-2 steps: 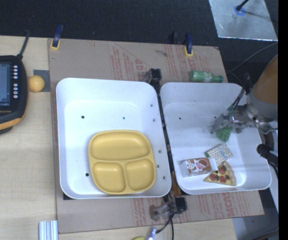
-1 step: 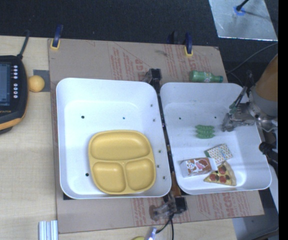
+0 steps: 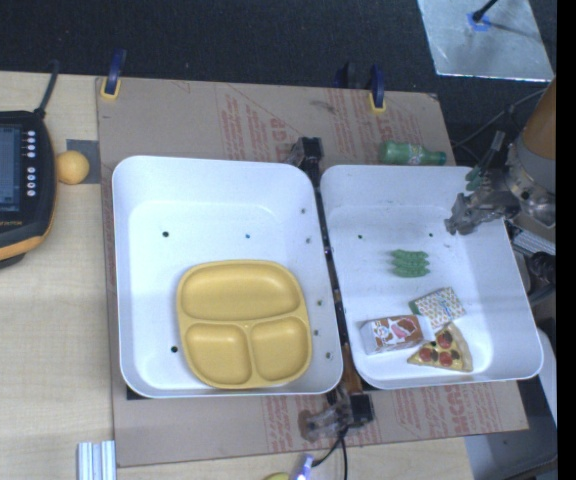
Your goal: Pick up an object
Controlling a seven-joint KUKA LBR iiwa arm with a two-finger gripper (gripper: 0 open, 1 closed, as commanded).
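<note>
Two shallow white plastic bins sit side by side on a brown cardboard sheet. The left bin [image 3: 143,193] carries a yellow three-compartment plastic tray [image 3: 243,321] towards its six o'clock side. The right bin [image 3: 368,198] holds the loose pieces. Over its two o'clock corner hangs the grey arm's two-finger gripper [image 3: 461,221], its dark tip low near the bin wall. It has nothing in its grasp that I can see, but the fingers are too blurred and small for me to tell how far apart they stand.

Nothing looks lifted yet, so I'd judge the pick not yet made. Candidates lie around the bin: a toy pizza slice [image 3: 442,351] at five o'clock, a small red-and-white printed card [image 3: 392,333] just beside it, touching or nearly so, a small checked blue-and-white packet [image 3: 438,306] above those, and a little green bumpy toy [image 3: 409,262] near the centre, the nearest to the gripper yet still apart from it. What remains, as I read it, is descending on one, closing and lifting.
</note>
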